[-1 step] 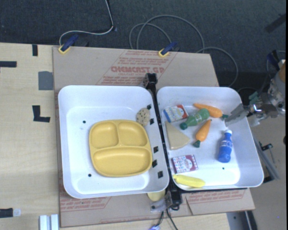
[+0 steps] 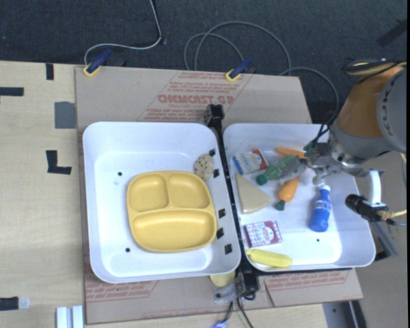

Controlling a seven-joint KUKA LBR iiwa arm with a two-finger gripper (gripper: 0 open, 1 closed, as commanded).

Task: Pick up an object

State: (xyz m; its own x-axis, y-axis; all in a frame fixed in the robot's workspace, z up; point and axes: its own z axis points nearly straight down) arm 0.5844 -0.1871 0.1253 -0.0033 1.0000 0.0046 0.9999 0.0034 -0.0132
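The right bin [image 2: 352,251] holds several small items: a blue bottle [image 2: 320,210], an orange carrot [image 2: 289,188], a green vegetable [image 2: 273,171], a second orange piece [image 2: 288,152], a pale cheese wedge [image 2: 254,195], a red and white packet [image 2: 249,161], a pink box [image 2: 262,234] and a yellow banana [image 2: 270,257]. My gripper [image 2: 319,166] hangs low over the bin's upper right part, just right of the green vegetable and above the blue bottle. Nothing shows between its tips.
In the left bin [image 2: 102,156] lie a yellow divided plate [image 2: 171,209] and a speckled cookie [image 2: 204,164] by the dividing wall. Both bins rest on a cardboard sheet [image 2: 191,94]. Cables [image 2: 239,39] loop behind the bins.
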